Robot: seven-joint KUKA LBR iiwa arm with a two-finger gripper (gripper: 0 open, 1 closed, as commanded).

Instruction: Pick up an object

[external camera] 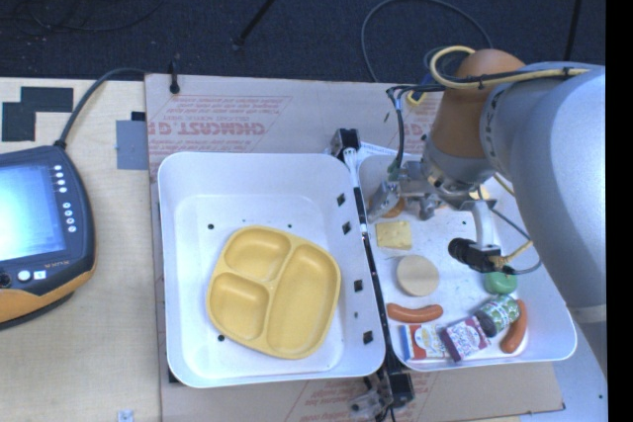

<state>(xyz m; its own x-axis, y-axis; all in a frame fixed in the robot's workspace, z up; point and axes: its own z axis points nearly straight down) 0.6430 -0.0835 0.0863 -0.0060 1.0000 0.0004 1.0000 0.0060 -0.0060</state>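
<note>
My gripper (406, 197) is low in the far left corner of the right bin (554, 343), under the grey arm with its orange band. A small orange piece (388, 208) lies right against its left side; whether it is held I cannot tell. Just in front of the gripper lies a yellow cheese square (394, 234), and nearer still a round tan disc (417, 275). Along the bin's near side are a red sausage (415, 313), a red-and-white packet (425, 342), a purple packet (463, 339), a dark bottle (496, 314), a green piece (501, 282) and an orange-red sausage (514, 332).
The left bin (188, 203) holds a yellow divided plate (275, 290). A black-clipped wall (358, 252) separates the two bins. A handheld screen unit (40, 232) lies on the bench at far left. The arm's bulky grey body covers the right bin's right side.
</note>
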